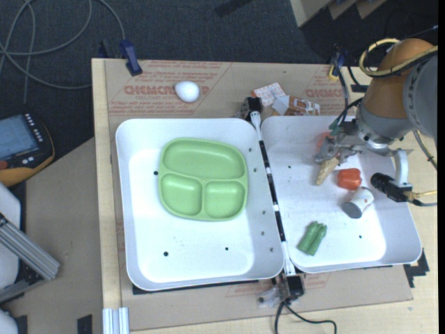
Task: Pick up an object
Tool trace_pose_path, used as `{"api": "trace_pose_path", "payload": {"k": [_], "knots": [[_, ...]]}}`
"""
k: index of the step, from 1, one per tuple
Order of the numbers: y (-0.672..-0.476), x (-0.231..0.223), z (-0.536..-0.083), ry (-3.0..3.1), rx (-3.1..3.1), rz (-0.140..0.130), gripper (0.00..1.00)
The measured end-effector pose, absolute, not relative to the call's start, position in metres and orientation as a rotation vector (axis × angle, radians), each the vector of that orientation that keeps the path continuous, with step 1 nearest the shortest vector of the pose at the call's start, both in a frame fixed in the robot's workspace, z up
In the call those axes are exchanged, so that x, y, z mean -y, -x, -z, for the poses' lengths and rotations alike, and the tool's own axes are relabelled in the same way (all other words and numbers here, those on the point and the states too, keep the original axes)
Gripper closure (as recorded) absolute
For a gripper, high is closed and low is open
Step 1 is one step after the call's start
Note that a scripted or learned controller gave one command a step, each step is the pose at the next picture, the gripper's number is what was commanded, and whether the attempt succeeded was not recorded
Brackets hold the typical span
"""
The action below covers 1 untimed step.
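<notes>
- Two shallow white bins sit side by side on a cardboard-covered bench point(208, 75); dark floor lies beyond.
- In the right bin point(389, 252), the gripper point(336, 152) is down at the bin floor, its fingers touching a tan stick-shaped object point(325, 172); I cannot tell how far open they are or whether they hold it.
- Just beside the fingers, toward the arm, lies an orange-red object point(349, 179), and beyond it a small white cup point(357, 203) on its side.
- Further toward the bin's near edge lies a green object point(311, 238).
- Well apart, the left bin point(139, 242) holds a green divided plate point(204, 178).
- A white ball point(186, 90) rests on the bench behind that bin.
</notes>
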<state>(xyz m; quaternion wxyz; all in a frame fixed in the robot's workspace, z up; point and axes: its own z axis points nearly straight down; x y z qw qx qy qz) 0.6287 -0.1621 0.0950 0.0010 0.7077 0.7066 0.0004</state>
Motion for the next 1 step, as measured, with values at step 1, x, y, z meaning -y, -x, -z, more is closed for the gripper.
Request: {"api": "trace_pose_path", "payload": {"k": [1], "knots": [[-0.6204, 0.0890, -0.1855, -2.218, -2.223, -0.003, 1.00]]}}
